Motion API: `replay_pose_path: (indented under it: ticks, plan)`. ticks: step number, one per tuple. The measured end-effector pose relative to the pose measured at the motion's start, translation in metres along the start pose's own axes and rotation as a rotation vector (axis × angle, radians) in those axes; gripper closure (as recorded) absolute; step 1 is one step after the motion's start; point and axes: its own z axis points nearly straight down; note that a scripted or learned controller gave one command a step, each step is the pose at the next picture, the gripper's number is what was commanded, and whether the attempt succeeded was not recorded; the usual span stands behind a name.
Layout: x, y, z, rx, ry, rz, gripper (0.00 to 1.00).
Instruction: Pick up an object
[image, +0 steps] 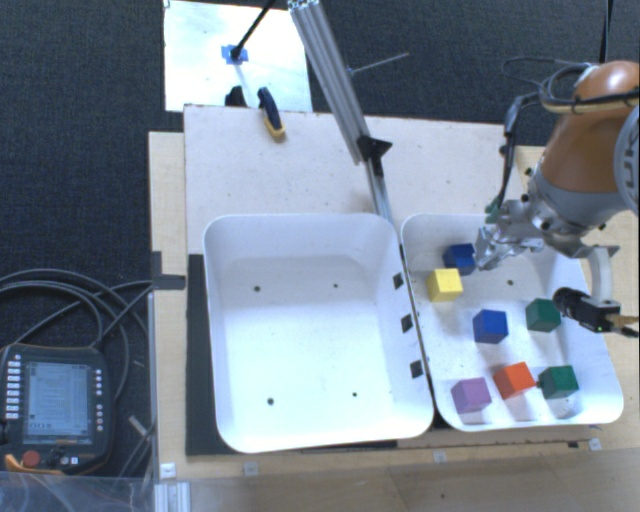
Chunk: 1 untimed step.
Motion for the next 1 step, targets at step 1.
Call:
replay_pose_path:
  ticks: [1]
  plan:
    - [0.0533,-0.0053,-0.0122,-0.002,0.000,-0.002,1.00]
